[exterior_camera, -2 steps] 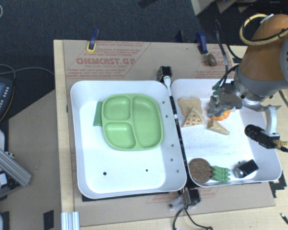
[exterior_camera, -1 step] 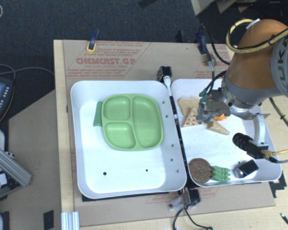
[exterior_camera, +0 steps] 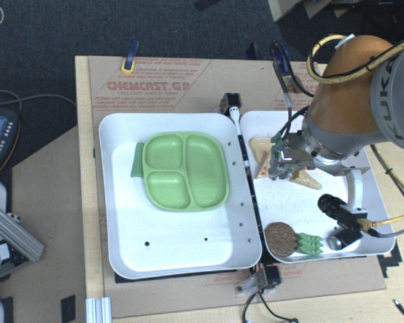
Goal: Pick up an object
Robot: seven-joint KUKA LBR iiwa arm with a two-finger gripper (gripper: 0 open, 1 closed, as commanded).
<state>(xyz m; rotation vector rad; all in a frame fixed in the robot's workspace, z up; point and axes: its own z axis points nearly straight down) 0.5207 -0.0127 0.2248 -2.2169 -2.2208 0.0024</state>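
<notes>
My gripper (exterior_camera: 281,165) hangs low in the right bin (exterior_camera: 289,200), near its left wall. It sits right over a flat tan piece (exterior_camera: 260,148), which sticks out to the upper left of it. A tan wedge tip (exterior_camera: 305,178) shows at the gripper's lower right; I cannot tell whether both belong to one thing. The gripper body hides where it meets the tan piece. At the bin's front edge lies a brown round disc (exterior_camera: 280,237) with a green leafy piece (exterior_camera: 310,245) beside it.
The left bin (exterior_camera: 121,234) holds a green divided plate (exterior_camera: 185,170) in its upper middle. A ridge where the two bins meet (exterior_camera: 246,180) runs just left of the gripper. The arm's orange and grey bulk (exterior_camera: 353,79) covers the right bin's far right corner.
</notes>
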